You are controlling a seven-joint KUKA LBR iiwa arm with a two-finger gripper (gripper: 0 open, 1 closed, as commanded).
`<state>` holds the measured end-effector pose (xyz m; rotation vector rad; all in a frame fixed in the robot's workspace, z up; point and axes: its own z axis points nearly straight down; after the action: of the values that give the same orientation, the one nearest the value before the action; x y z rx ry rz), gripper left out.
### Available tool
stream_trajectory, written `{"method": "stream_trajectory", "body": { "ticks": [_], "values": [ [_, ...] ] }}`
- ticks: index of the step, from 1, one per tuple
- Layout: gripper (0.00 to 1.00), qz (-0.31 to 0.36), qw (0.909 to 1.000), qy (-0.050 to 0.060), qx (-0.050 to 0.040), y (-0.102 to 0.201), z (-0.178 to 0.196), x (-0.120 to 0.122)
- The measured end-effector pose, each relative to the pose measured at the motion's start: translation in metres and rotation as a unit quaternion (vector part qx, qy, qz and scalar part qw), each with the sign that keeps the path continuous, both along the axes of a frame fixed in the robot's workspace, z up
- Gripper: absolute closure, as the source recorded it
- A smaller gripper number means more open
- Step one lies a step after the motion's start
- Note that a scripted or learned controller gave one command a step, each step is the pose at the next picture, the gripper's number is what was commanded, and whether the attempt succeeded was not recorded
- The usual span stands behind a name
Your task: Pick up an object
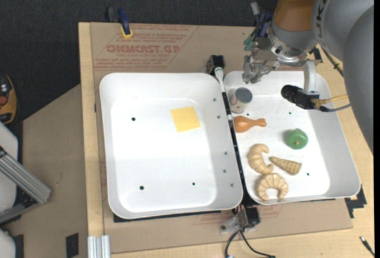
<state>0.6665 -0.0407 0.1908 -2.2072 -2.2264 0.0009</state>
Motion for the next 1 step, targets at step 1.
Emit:
{"method": "stream_trajectory", "body": {
  "ticks": [1],
  "values": [
    [1.00, -0.007, 0.9999, -0.008, -0.0050, -0.0756, 0.0930, 0.0010]
  ]
}}
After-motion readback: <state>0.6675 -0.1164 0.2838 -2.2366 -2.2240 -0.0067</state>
